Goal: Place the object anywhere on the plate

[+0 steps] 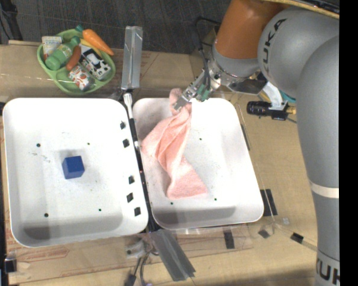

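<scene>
Fingers (183,102) of the gripper are pinched on the top corner of a pink cloth (176,154), at the far edge of the right bin (238,159). From that pinched corner the cloth hangs and trails downward, its upper part drawn into a narrow fold and its lower part spread flat on the bin floor, reaching toward the near left area of that bin. The cloth's left edge lies close to the wall shared with the left bin (24,177). Above the fingers, the orange band (241,25) of the grey arm (310,88) is tilted over the far right corner of the right bin, with the arm body filling the right side of the view. On the floor of the left bin sits a single blue cube (73,167), left of centre and well apart from the cloth. Both bins rest side by side on the worktop (161,64), touching along their inner walls. At the far left of the worktop, beyond the left bin, stands a green bowl (53,79) holding assorted toy items, among them a carrot (96,40). No plate can be identified with certainty.
</scene>
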`<control>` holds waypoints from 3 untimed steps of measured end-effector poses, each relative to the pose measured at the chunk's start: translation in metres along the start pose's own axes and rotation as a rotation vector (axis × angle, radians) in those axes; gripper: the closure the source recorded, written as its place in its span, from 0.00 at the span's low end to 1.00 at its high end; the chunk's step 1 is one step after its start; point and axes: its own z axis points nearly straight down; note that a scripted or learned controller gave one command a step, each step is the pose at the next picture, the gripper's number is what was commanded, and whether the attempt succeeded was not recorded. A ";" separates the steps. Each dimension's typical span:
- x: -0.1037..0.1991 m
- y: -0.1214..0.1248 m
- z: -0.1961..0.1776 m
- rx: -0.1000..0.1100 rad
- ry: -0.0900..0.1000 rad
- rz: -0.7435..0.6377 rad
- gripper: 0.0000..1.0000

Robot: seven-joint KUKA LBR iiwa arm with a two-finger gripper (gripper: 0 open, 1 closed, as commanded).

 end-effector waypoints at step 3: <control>0.134 0.093 0.001 0.000 -0.001 -0.834 1.00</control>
